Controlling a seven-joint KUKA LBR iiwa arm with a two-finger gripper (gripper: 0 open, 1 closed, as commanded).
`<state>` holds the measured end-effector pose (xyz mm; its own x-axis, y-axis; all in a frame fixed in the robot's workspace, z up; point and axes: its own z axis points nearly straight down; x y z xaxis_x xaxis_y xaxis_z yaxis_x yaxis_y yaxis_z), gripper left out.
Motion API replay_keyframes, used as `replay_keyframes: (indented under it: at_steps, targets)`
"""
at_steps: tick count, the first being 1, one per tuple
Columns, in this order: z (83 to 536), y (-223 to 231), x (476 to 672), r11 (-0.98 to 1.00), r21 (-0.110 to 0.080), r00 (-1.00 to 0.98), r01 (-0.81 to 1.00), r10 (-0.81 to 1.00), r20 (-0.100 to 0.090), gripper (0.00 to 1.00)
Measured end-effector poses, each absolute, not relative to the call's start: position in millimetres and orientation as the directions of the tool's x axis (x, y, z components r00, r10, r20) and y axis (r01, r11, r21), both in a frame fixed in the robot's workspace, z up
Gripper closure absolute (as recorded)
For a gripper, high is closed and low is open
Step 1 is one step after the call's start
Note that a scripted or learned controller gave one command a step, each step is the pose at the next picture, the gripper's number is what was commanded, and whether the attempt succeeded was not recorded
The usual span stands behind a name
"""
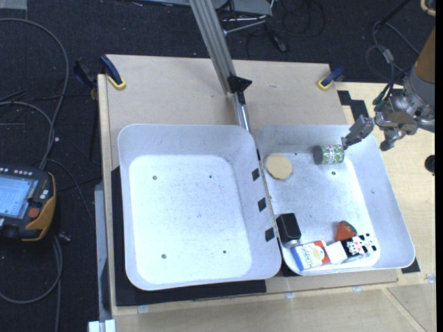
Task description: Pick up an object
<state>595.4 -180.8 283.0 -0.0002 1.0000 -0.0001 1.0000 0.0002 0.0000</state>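
My gripper (374, 134) hangs over the right bin's far right rim, its two fingers spread open with nothing between them. Just left of it, a small green-and-grey can (330, 155) lies on its side in the right bin (387, 206). A round tan disc (279, 166) rests near the bin's left wall. A black block (288, 227) sits at the front left, with a white-and-orange box (317, 254), a red piece (345, 230) and a black-and-white patterned box (361, 245) along the front edge.
The left bin (187, 206) lies beside the right one, joined by a ridge with black clips. A slanted metal pole (216, 40) rises behind the bins. Yellow-blue clamps (112, 75) hold the board's far corners. A pendant (24, 203) lies at far left.
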Motion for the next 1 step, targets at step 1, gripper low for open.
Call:
replay_keyframes:
  at_steps: [1]
  targets:
    - [293.2, -180.6, 595.7, 0.001, 0.0, -0.001, 1.0, 1.0, 0.0, 1.0]
